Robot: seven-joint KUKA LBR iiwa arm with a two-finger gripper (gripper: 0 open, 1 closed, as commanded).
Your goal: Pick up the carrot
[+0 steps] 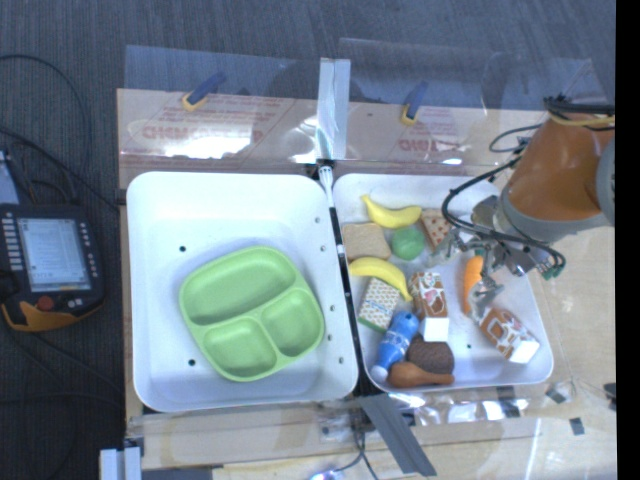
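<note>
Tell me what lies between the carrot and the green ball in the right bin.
In the camera view, a small tan cracker-like block lies between the carrot and the green ball, slightly above the line joining them.

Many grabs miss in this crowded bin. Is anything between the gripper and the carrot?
Nothing visible. The gripper is right at the carrot, in the right bin. A carton lies to the carrot's left and a packet below it, neither in between.

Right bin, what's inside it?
The right bin holds two bananas, a carrot, a green ball, a blue bottle and snack boxes. The gripper hides some of it.
</note>
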